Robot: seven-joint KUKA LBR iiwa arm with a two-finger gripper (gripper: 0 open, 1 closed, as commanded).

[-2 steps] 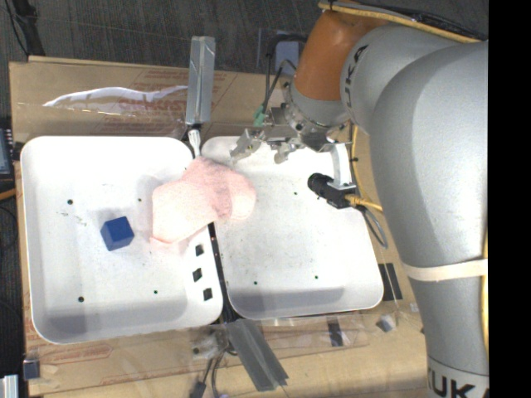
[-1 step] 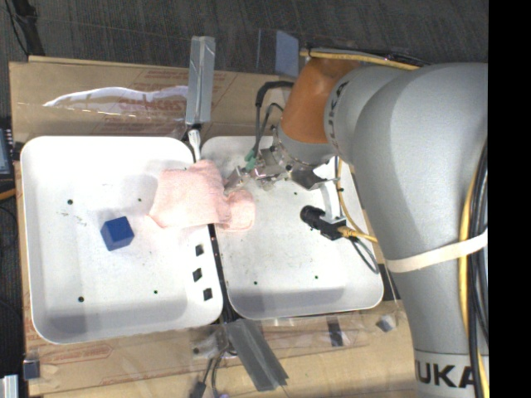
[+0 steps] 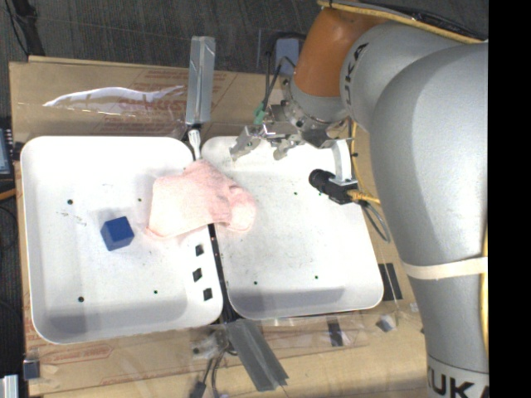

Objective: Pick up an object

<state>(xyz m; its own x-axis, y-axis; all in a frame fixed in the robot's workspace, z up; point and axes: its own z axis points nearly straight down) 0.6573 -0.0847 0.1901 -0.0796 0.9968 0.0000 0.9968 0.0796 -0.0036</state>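
Note:
A pink cloth (image 3: 197,201) lies crumpled across the divide between the two bins, mostly on the left bin's right rim. A small blue cube (image 3: 118,232) rests on the floor of the left bin (image 3: 50,189). My gripper (image 3: 264,143) hangs over the far left corner of the right bin (image 3: 332,264), just up and right of the cloth. Its two metal fingers (image 3: 246,143) are spread apart with nothing between them.
A grey metal bar (image 3: 200,77) stands behind the bins at the divide. A sheet of clear plastic (image 3: 116,99) lies on the cardboard behind the left bin. The arm's large grey body covers the right side.

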